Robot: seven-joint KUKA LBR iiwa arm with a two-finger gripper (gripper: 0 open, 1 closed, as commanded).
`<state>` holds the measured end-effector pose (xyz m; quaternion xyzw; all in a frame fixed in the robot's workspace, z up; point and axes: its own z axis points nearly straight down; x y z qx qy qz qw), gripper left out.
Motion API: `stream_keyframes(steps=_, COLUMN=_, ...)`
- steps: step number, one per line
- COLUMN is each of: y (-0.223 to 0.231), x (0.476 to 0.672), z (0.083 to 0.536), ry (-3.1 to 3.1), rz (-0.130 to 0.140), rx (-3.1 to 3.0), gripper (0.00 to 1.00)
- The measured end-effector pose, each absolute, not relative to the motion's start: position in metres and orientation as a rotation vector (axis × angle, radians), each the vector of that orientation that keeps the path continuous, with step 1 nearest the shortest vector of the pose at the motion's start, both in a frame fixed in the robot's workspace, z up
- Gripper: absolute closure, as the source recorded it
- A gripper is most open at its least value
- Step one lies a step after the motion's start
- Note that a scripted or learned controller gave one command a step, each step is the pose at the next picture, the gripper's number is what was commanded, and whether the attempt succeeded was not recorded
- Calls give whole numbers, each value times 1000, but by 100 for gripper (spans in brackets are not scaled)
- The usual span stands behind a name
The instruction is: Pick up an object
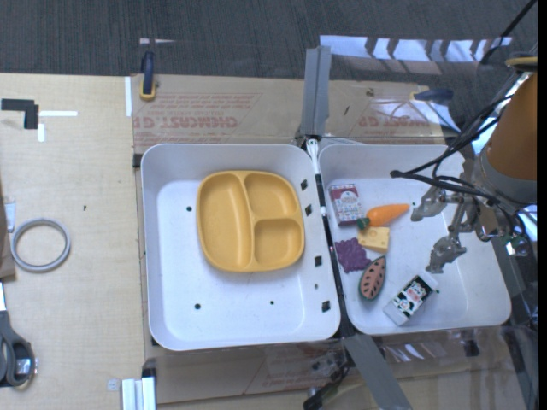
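**Small toy food in right bin, gripper spread above it**

Nearest pick candidate is the small carton (411, 298), black and white, lying tilted near the front of the right bin (479, 314). Looks light, stiff, boxy w/ flat faces; probably best gripped across its narrow sides, though glossy print could be a bit slippery. Just left of it, a watermelon slice (373, 278), prob. hard plastic, curved, may roll out of a pinch. Further back: purple grapes (349, 253), cheese wedge (374, 238), carrot (386, 214) and a red-white box (346, 203), all close together, some touching, so a clean grab there is harder.

The gripper (441, 229) hangs over the bare middle of the right bin, fingers apart, nothing between them; it sits right of the carrot and above-right of the carton.

Left bin (171, 314) holds 1 yellow plate (250, 221) w/ 3 compartments. On the bench at left, a roll of tape (38, 244).
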<state>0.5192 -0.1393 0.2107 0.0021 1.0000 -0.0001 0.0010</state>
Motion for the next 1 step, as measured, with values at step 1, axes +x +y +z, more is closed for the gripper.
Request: stream_keyframes(steps=1, y=-118, x=556, z=118, ry=3115, rz=0, rx=403, gripper=0)
